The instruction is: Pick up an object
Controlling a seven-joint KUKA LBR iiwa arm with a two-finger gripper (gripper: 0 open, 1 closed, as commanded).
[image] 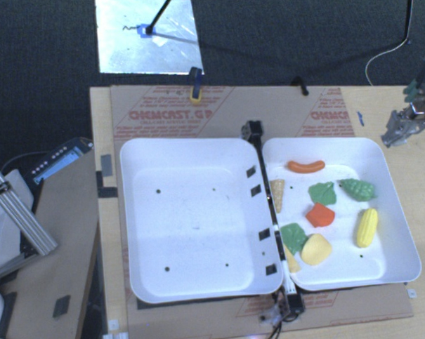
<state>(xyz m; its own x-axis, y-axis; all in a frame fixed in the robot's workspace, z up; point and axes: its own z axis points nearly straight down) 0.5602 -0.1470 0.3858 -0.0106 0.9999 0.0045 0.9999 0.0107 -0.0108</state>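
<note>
The right bin [394, 213] holds several toy foods. An orange sausage [305, 166] lies near its far wall. Below it are two green leafy pieces [323, 193] [358, 188] and a red-orange piece [320, 215]. A yellow corn cob [367, 227] lies toward the right wall. A yellow round piece [316, 249] touches a green piece [294, 235] near the front left. A beige cone [277, 192] rests against the divider. My gripper [405, 125] hangs at the right edge, outside and beyond the bin's far right corner, with nothing visibly in it.
The left bin [194, 222] sits beside the right one, joined by a black clipped divider [267, 212]. Both rest on cardboard [175, 111]. A shiny sheet [147, 35] lies at the back. A white cable [390, 48] loops at the top right.
</note>
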